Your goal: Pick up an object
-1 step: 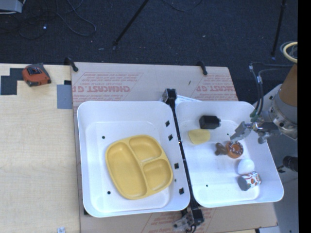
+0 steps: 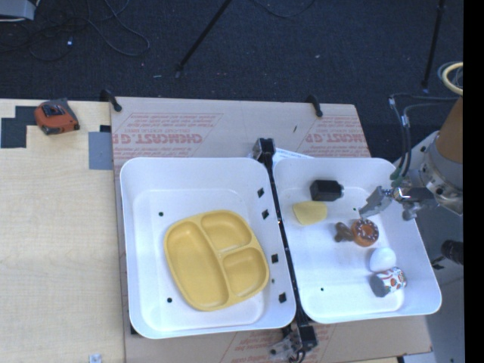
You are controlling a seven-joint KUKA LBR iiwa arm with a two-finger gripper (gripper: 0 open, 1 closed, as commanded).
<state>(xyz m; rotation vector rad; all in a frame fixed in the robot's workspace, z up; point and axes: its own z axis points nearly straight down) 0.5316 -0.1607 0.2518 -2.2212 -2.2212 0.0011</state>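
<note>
We are eyeing orange-brown toy (image 2: 361,232) in right bin (image 2: 423,297) — likely light, stiff, lumpy; gripping across middle; gripper (image 2: 383,199) hovering beside, grip state unclear

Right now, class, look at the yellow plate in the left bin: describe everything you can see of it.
The yellow plate looks like matte plastic, a rounded rectangle with a raised rim and three compartments: one long one on its left side and two smaller ones on its right. It lies flat, right side up, on the floor of the left bin, turned at a slant to the bin's walls. Nothing lies in its compartments.
</note>
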